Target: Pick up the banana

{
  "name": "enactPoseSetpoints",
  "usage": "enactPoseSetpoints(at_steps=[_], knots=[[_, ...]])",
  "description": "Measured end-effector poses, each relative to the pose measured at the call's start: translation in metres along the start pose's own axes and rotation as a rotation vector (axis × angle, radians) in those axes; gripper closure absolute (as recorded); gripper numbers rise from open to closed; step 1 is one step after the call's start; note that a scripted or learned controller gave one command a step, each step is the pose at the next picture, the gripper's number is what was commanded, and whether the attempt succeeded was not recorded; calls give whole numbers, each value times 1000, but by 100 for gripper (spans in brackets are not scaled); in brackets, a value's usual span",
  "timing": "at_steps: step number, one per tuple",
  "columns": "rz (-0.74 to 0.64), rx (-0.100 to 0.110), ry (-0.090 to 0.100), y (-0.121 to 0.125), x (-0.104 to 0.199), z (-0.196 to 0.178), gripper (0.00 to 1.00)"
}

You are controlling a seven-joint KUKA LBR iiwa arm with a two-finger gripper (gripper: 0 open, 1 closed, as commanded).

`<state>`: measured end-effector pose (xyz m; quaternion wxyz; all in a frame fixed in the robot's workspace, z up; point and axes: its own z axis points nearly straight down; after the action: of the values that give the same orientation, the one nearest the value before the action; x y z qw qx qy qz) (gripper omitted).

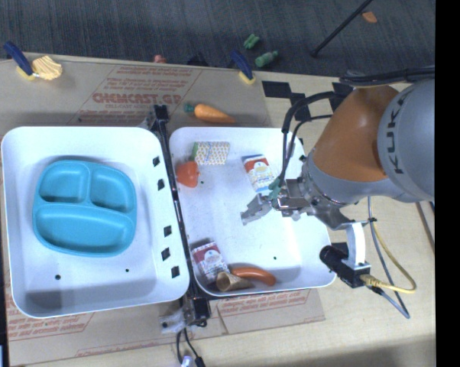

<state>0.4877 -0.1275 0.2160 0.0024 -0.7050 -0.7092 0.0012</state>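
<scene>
Far up and left of the fingers (251,209), beyond both bins on the brown cardboard worktop (100,90), lies a small pale yellow curved piece (48,69), apparently the banana, beside a blue clamp (17,56). It should be light, stiff and smooth, best pinched across its middle. Close together with nothing between them, the fingers hang over the right white bin (314,277), well apart from it.
</scene>
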Motion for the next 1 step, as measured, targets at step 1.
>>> enactPoseSetpoints(at_steps=[1], knots=[[66, 0, -1, 81, 36, 125, 0]])
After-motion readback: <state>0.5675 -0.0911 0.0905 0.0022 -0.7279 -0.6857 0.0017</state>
